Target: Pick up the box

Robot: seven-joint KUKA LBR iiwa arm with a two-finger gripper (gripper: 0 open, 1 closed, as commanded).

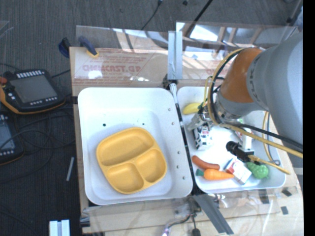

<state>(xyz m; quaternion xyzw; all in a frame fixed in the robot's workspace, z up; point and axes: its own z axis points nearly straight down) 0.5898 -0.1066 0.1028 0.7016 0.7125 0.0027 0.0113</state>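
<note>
Grey, the gripper (pixel 204 123) is hung low in the right bin (pixel 275 181); whether it is spread or closed cannot be told. The box (pixel 239 171) is seen well apart, forward and rightward, beside a carrot (pixel 215 174). Its long axis is judged slantwise, pointing away from the gripper.

A robotics lab, judging by the grey industrial arm (pixel 280 77) at the frame's right, a teach pendant (pixel 30 91) lying at left on dark carpet (pixel 74 4), loose cables (pixel 44 132), and clamps (pixel 88 46) fixing a board.
</note>
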